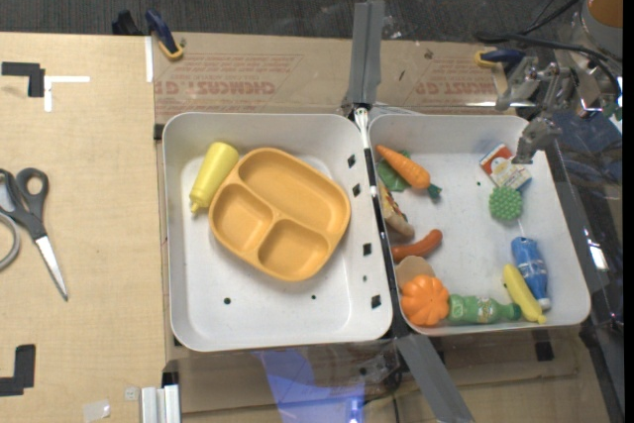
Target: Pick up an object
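Gripper (pixel 532 136) over right bin's (pixel 568 213) top right corner, just above a small red-white packet (pixel 500 165); print too small to read, grip state unclear. Blue bottle (pixel 529 269) label unreadable. Cardboard (pixel 238 79) behind bins shows mirrored red lettering.

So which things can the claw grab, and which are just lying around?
For the job: claw, carrot, sausage, pumpkin, green brush, blue bottle, banana.

Just lying about: scissors, blue clamp.
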`<state>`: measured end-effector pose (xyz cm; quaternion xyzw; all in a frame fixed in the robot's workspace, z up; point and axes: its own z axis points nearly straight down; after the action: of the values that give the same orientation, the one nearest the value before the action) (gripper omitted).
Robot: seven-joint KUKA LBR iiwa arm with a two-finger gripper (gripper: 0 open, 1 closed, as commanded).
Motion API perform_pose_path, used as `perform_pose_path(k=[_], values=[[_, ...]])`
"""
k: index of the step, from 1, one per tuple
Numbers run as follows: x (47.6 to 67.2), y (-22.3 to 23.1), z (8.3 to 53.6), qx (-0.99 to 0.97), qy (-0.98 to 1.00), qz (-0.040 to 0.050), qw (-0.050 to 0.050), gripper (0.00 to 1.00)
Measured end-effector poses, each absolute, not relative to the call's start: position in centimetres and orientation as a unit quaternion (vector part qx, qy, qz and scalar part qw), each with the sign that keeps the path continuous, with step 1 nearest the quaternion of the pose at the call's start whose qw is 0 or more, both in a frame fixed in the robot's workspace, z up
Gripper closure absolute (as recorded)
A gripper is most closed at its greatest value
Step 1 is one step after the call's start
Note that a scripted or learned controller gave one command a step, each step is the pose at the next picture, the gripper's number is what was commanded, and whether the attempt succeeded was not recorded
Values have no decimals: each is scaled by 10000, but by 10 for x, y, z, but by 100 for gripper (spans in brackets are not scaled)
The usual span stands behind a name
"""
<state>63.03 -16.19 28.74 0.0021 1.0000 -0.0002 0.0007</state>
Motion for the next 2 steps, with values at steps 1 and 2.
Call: perform_pose_path(k=[1,2], values=[[602,-222,187,426,9991,1,4,0],[613,-221,93,554,9985,-3,15,0]])
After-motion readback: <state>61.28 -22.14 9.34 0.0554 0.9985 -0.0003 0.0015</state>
